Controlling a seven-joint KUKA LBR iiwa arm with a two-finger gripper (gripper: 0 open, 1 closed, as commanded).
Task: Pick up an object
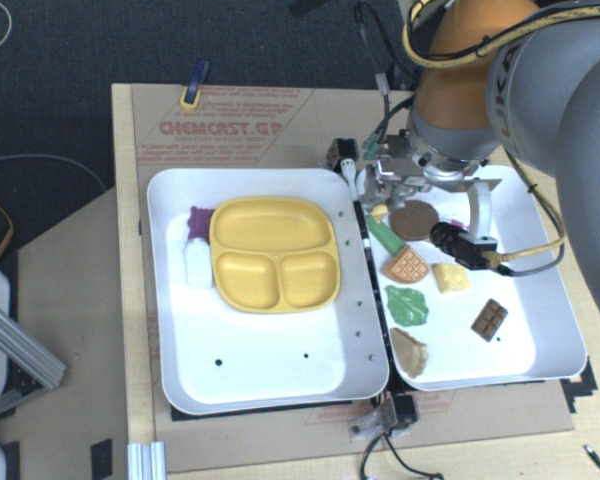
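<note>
End effector (395, 183) low over far-left corner of right bin (550, 343); finger state cannot be told, grasp not visible. Near edge of right bin: tan lump (409, 349). Next back: green leaf piece (408, 305), chocolate bar piece (489, 319). Further: waffle piece (407, 265), yellow cheese wedge (451, 277). Furthest: green stick (385, 234), brown round disc (415, 219), both just beside end effector. Left bin (250, 368): yellow divided tray (275, 252), white bottle with purple cap (197, 248) touching tray's left side. Both bins on worktop (230, 128).
</note>
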